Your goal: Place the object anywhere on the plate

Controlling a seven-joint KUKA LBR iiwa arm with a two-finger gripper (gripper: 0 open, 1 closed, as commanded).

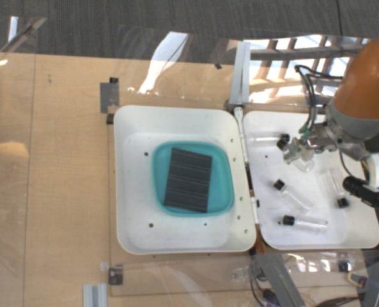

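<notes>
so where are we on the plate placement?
Done: a dark ribbed block lies on the teal plate in the left bin. In hand: the gripper is over the right bin, among the clear tubes. Nothing obvious left.

L bin point(131, 229) holds a teal plate point(160, 171) w/ a dark ribbed block point(189, 180) lying on it, roughly centred. R bin point(266, 232) has several clear vials w/ black caps: one point(303, 222) near front, one point(290, 194) mid, one point(335, 187) at right. Gripper point(299, 151) sits low over R bin's back, by another vial point(284, 141).
</notes>
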